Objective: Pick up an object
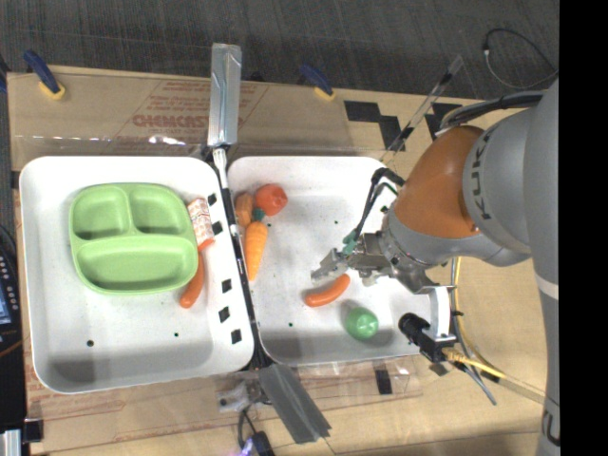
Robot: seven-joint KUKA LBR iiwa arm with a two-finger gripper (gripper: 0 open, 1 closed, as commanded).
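Though it looks light, rigid and smooth, the orange sausage [326,292] low in the right bin [304,174] could roll, so a hold across its middle seems best. The gripper [334,266] hovers just above it, fingers spread, nothing held, arm reaching in bent.

Dark grey carpet floor [142,8] beyond the bench; brown cardboard [275,103] covers the benchtop; light even.

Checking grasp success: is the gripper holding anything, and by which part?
Cannot be told. The gripper sits right at the orange sausage, but no grip shows.
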